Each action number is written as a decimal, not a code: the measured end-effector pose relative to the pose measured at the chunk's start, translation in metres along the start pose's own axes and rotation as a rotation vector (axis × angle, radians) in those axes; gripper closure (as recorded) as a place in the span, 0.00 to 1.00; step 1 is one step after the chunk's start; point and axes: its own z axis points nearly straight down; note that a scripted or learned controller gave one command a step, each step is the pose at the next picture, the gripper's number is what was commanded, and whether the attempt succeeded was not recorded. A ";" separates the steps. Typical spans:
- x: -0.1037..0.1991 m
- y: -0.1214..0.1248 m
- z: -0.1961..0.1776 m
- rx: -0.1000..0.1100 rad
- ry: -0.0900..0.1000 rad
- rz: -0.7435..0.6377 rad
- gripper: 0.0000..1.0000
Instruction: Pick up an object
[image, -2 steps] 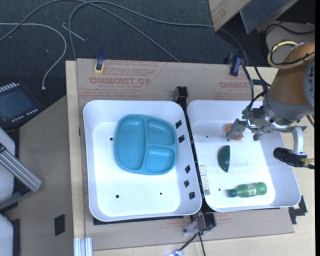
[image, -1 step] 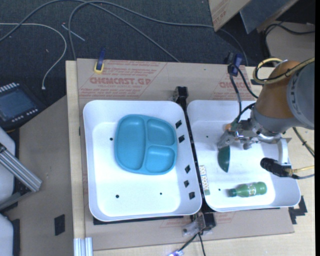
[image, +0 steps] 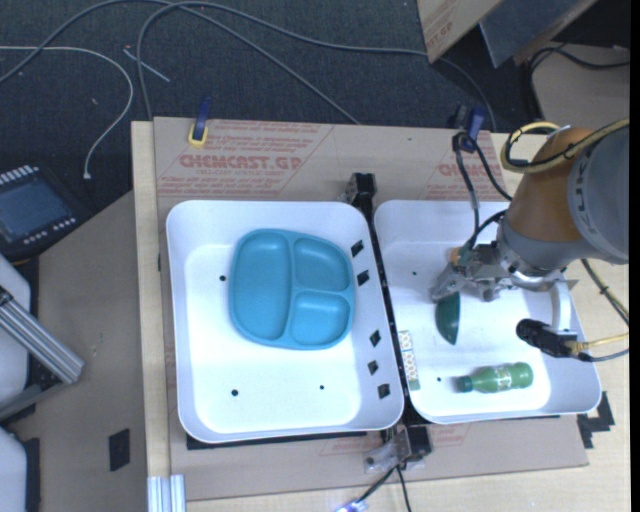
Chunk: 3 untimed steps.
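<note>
- The grey arm (image: 590, 200), orange band above its wrist, reaches in from the right and bends down over the right bin (image: 420, 240).
- The left bin (image: 200, 300) carries a blue divided plate (image: 292, 288), well apart from the arm.
- The gripper (image: 462, 285) hangs low over the right bin's middle; whether it is apart or together cannot be told from this angle.
- A dark teal bowl-like object (image: 448, 318) sits tilted just below the gripper, seemingly touching it; a grasp is not visible.
- A green bottle (image: 495, 379) lies on its side near the right bin's front rim, apart from the gripper.
- The wrist body hides the gripper's upper part.
</note>
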 end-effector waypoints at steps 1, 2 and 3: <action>0.000 0.001 -0.012 -0.003 0.000 0.000 1.00; 0.002 0.003 -0.056 -0.008 -0.003 -0.001 1.00; 0.003 0.008 -0.120 -0.011 -0.003 -0.002 1.00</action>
